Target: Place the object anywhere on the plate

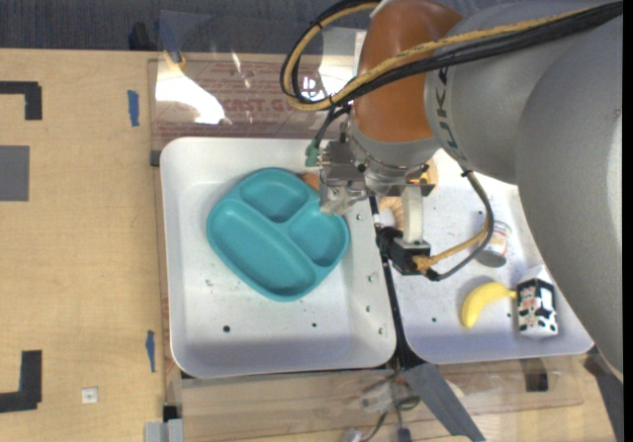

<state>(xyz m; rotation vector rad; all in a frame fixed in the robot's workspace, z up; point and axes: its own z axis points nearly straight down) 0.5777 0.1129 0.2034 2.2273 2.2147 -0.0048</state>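
Note:
A teal divided plate [275, 242] lies in the left bin [198, 331], tilted on the diagonal. My gripper [334, 191] hangs over the plate's far right rim, close to the wall between the two bins, under the orange wrist band. A small orange thing [313, 179] peeks out just left of the gripper, at the plate's edge. Whether the gripper holds it is hidden by the wrist.
The right bin [445, 331] holds a yellow banana [482, 302], a black-and-white carton [534, 309] at its front right, and a small pale can [496, 241]. A tan item [423, 176] shows beside the wrist. The grey arm covers the upper right.

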